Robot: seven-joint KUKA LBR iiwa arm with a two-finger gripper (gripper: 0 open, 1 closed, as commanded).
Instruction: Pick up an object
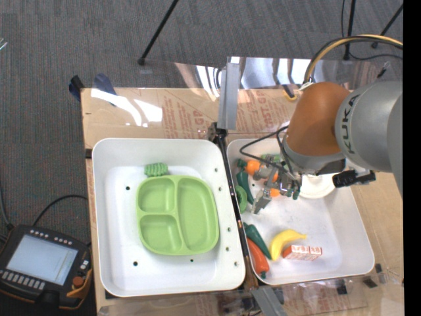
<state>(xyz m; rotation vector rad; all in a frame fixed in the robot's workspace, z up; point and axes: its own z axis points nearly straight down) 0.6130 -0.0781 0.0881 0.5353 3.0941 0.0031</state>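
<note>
1. On the tabletop (131,110), two shallow white bins sit side by side: left bin (112,157) and right bin (348,242), their inner walls touching.
2. Left bin: a green divided plate (177,214) with three compartments lies flat near the middle. A small green ridged piece (156,170) lies just beyond the plate's far left corner, close to its rim.
3. Right bin, near corner: a yellow banana (284,241) lies beside a small red and white carton (304,253), the two touching or nearly so.
4. Right bin, along the left wall: a dark green pepper (258,239) and an orange-red carrot (259,259) lie side by side, just left of the banana.
5. Right bin, far left part: a green round piece (241,196) against the wall, and a small orange item (252,166) beyond it.
6. Arm: grey with an orange band (316,120), reaching in from the right over the right bin's far half.
7. Gripper (273,188): low over the bin floor, between the small orange item and the banana. Whether its fingers are open or closed cannot be told; nothing can be made out between them.
8. A white disc-like object (319,186) lies partly under the wrist.
</note>
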